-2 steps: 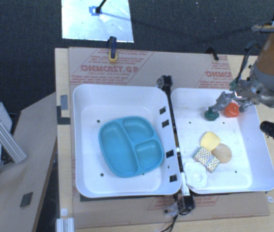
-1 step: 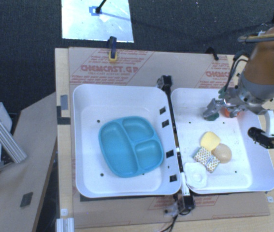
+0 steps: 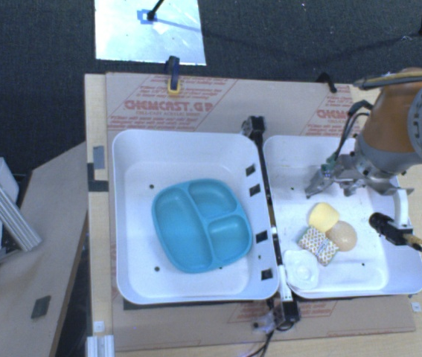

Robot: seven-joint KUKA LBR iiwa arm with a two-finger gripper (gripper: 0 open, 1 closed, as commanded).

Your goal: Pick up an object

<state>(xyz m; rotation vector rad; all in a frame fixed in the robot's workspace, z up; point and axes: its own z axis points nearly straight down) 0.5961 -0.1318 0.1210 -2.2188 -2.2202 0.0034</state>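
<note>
Red "CHEMCAST GP" lettering runs across the protective sheet [image 3: 167,104] at upper centre of the table [image 3: 54,199]. The tool [image 3: 322,181] hangs over the right bin [image 3: 400,274], apparently empty; whether it is apart or together I cannot tell. Below it lie a yellow block [image 3: 324,216], a tan ball [image 3: 342,236] and a patterned packet [image 3: 318,245], its print unreadable. A blue divided plate [image 3: 199,225] sits in the left bin [image 3: 132,199].

Both bins, left [image 3: 132,222] and right [image 3: 400,277], appear as smooth white moulded plastic with a slight sheen; the divided tray [image 3: 199,225] is smooth turquoise plastic, semi-gloss. The counter [image 3: 62,222] presents a matt, pale wood-like surface; the sheet [image 3: 218,99] under the bins looks like matt brown board printed in red; the floor [image 3: 32,43] is a dark, rough, carpet-like textile. The end effector [image 3: 322,184] shows dull grey metal; the checkered block [image 3: 319,244] appears matt, the yellow piece [image 3: 324,216] smooth.
</note>
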